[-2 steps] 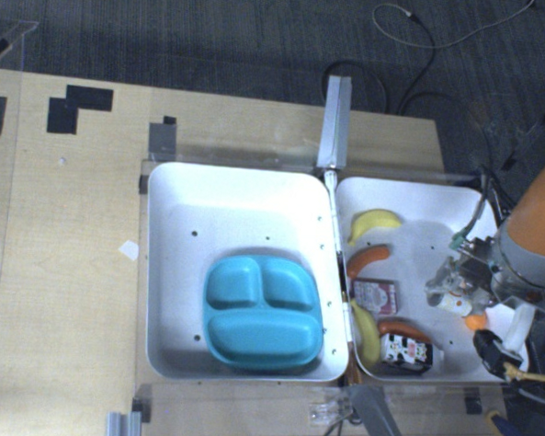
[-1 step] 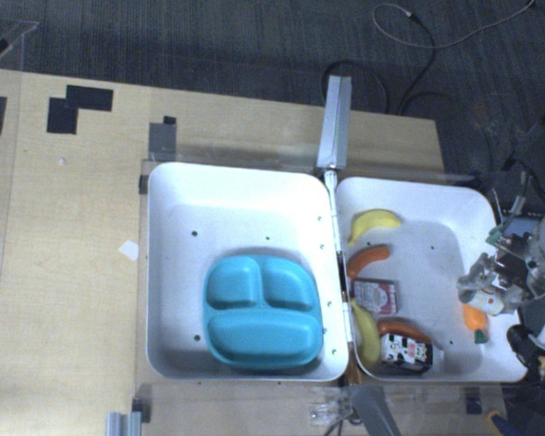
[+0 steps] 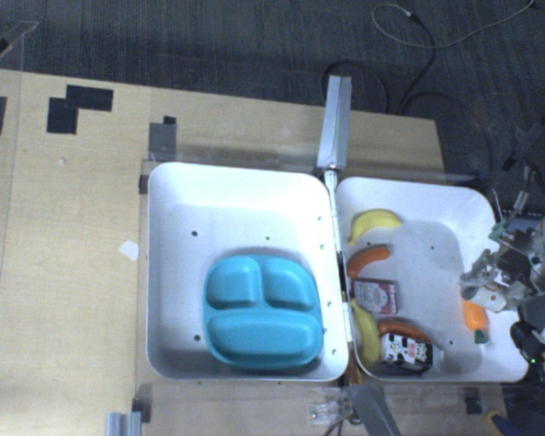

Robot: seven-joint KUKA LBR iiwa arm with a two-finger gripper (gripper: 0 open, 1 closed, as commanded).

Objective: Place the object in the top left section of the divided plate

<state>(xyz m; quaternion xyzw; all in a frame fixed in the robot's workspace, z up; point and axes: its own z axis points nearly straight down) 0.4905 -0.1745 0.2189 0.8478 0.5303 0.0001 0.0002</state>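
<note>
I read the end effector at the right edge of the right bin, low over the bin floor. Whether it is apart, together or clamped on anything I cannot tell: the metal parts blur into each other at this slant.

Nearest candidate for the task's object is the small orange piece, lying on the bin floor just beside the end effector, toward the bench's front edge. Its long axis seems to run roughly front to back, but it is too small to be sure. It looks free on the floor, not gripped.

The divided plate, blue, sits in the left bin, toward that bin's front. Its top left section is bare. From the end effector the plate lies well apart, across the divider between the bins, toward the bench's left. My judgement: the coming move turns on a short drop onto the orange piece, then a long carry leftward.

Count, right bin:
- bananas: 2
- sausage, reddish: 1
- dark printed packets: 2
- orange piece: 1

Left bin: plate, 1. Arm: 1.
</note>
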